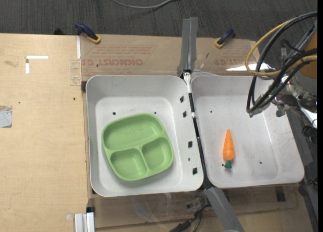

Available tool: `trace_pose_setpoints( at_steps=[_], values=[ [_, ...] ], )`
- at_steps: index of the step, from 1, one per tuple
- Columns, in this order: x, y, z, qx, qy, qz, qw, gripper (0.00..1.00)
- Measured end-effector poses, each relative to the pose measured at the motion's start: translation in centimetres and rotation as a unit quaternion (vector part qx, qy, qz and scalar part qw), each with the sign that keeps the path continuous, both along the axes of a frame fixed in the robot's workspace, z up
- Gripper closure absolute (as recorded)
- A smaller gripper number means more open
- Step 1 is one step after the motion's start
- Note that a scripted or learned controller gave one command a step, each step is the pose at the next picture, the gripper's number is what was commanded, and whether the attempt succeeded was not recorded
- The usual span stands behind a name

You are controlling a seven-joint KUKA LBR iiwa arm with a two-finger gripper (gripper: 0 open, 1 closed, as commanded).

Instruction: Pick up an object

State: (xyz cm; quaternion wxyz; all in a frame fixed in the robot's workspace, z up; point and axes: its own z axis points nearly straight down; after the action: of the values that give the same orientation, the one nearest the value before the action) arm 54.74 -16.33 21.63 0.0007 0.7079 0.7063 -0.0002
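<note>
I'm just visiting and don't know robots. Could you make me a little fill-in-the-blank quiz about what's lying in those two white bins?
1. The green divided plate lies in the ____ bin of the view.
2. The plate has ____ compartments.
3. The toy in the right bin is a ____.
4. The carrot has its green end pointing toward the ____ edge of the view.

Missing words: left; three; carrot; bottom

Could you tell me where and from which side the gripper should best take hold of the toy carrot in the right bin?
Probably across the carrot's thick orange middle, coming straight down from above. It lies flat on the right bin's floor, tip toward the far wall, green end nearest, well apart from the walls, so fingers should close across its narrow width.
</note>
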Motion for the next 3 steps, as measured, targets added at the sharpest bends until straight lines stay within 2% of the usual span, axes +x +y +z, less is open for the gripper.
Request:
trace_pose_setpoints(
  at_steps=[1,2,3],
  values=[
    [-5.5,4.7,-12.5,0.0004,0.001,0.053,0.9986,0.0],
    [-5.6,4.5,-11.7,0.0004,0.002,0.051,0.9987,1.0],
    [-0.8,13.1,-2.5,-0.0002,0.001,-0.043,0.9991,1.0]
  ],
)
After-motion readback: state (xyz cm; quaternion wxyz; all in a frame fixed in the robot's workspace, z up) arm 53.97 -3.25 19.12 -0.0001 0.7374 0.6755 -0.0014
